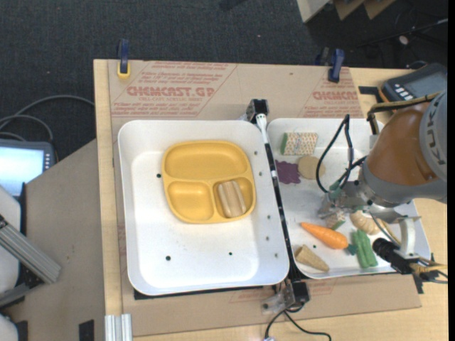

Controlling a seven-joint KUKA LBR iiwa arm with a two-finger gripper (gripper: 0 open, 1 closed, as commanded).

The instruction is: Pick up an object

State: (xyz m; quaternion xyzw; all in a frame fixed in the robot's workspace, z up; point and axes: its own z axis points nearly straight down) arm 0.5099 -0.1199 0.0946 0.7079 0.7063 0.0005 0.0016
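The right bin [334, 130] holds several food toys: an orange carrot [324, 235], a green pickle-like piece [363, 251], a tan wedge [311, 259], a pale shell-shaped piece [364, 222], a purple piece [288, 171], a beige round piece [308, 167] and a green-edged speckled block [299, 143]. My gripper [340, 212] is down in this bin, just above and to the right of the carrot. The arm's orange band [402, 151] rises over it.
In the left bin [142, 212] sits a yellow compartment tray [207, 180] with a tan bread-like piece [229, 197] in its lower right pocket. Black cables [334, 158] loop over the right bin. Clamps sit at the bench's back edge.
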